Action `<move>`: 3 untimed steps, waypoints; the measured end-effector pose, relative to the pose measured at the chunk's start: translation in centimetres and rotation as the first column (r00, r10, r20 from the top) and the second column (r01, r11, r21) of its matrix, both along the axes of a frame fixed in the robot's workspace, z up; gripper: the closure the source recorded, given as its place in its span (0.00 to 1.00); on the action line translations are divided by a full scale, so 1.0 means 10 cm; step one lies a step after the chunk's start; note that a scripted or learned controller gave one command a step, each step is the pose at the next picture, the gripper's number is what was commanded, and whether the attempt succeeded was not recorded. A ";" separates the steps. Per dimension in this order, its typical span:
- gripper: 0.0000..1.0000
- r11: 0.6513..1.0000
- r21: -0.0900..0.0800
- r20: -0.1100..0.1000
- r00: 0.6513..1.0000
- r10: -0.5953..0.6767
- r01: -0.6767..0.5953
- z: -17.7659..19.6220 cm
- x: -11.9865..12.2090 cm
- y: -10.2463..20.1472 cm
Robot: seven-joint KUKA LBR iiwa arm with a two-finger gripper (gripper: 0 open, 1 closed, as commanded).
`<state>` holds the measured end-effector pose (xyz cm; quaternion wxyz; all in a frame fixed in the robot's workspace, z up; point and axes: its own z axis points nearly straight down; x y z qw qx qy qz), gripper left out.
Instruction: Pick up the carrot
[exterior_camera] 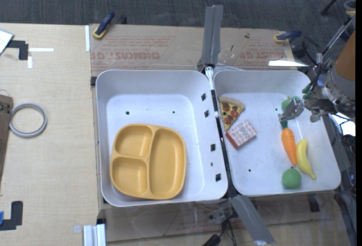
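In the left bin sits a yellow divided plate (pixel 150 161); right of centre lie a pizza slice (pixel 231 109) and a small box (pixel 241 133). The carrot (pixel 289 145) lies lower right, touching the banana (pixel 305 158). The hand (pixel 289 110), fingers spread and pinching nothing, hovers just above the carrot's top; it should descend straddling the carrot's width, clear of the banana.

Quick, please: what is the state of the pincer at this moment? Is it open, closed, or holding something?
Pincer: cannot be told whether open or closed; it hangs just above the orange plastic carrot's green top, with nothing visibly held.
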<state>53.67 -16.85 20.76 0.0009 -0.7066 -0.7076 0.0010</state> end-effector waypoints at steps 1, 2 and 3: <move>0.00 0.979 0.000 0.003 0.979 0.206 -0.206 -1.16 0.00 -0.18; 1.00 0.979 -0.001 0.003 0.979 0.203 -0.203 -1.07 0.00 -0.19; 1.00 0.979 -0.001 0.002 0.979 0.202 -0.202 -0.11 0.40 0.40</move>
